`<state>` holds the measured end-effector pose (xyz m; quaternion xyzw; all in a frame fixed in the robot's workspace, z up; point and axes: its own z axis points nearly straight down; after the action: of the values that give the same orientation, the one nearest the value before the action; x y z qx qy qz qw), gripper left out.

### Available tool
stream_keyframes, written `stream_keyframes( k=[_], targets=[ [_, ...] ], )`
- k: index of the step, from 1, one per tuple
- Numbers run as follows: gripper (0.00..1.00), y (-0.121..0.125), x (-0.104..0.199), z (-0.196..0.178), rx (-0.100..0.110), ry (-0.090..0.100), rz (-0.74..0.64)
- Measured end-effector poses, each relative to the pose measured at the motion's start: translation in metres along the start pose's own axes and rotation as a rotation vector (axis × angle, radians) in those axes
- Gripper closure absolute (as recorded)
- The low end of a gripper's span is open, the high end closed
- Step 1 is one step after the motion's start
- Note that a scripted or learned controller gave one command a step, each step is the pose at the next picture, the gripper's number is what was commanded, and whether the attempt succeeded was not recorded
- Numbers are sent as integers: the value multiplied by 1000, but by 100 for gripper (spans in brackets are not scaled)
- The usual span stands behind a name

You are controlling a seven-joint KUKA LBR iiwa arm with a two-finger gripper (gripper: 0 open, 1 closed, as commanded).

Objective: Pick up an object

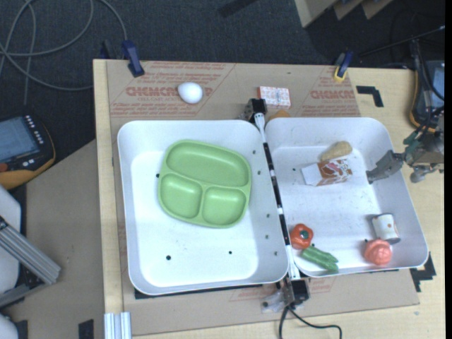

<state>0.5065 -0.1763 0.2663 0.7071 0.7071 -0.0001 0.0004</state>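
Observation:
My gripper [404,169] hangs over the right rim of the right bin [353,129], fingers apart and nothing between them. Left of it lies a red-and-white packet [328,171] with a tan bread-like piece [337,150] touching its top. Toward the near right corner stand a small white-grey cylinder [385,226] and a red-orange ball [378,251]. Against the near left wall sit an orange round toy [301,235] and a green pod-shaped toy [321,258]. A green three-compartment plate [205,182] fills the far part of the left bin [141,246].
Beyond the bins, a white egg-shaped object [189,92] and a small patterned box [274,96] rest on the cardboard. Blue clamps [132,56] [343,63] hold its far edge. The middle of the right bin is bare floor.

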Motion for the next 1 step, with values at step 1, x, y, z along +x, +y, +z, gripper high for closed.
stream_keyframes(
  k=[1],
  targets=[
    [0,88,-37,60,0,0,0]
  ],
)
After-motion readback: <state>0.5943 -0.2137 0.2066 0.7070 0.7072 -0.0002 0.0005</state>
